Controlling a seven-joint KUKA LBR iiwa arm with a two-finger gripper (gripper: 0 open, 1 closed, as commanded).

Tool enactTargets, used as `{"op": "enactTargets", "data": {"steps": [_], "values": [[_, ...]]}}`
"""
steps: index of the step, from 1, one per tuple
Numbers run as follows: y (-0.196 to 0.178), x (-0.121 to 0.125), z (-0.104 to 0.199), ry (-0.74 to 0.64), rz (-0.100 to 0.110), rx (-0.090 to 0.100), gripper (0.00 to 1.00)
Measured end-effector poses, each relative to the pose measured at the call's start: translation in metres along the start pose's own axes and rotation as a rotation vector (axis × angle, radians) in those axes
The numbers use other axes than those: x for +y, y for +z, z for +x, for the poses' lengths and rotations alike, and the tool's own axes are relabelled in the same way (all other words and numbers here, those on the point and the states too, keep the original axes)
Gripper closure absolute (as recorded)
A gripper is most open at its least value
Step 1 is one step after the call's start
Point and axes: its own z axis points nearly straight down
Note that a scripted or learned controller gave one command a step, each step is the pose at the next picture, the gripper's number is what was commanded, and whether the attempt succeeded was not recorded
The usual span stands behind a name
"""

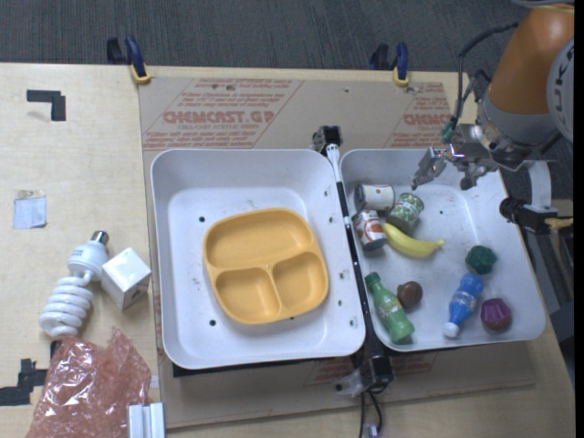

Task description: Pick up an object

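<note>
Reaching in from the right, the gripper hovers, fingers apart, above the right bin.

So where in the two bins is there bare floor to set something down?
Right bin: bare floor toward the far right, between the gripper and the green ball. Its left side is crowded with cans, banana and green bottle. Left bin: a bare strip rings the yellow tray.
</note>
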Motion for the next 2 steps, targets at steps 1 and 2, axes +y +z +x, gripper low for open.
{"op": "enactTargets", "data": {"steps": [1, 2], "values": [[0.105, -0.056, -0.012, 0.002, -0.008, 0.000, 0.00], [0.109, -0.112, 0.004, 0.002, 0.000, 0.001, 0.00]]}}
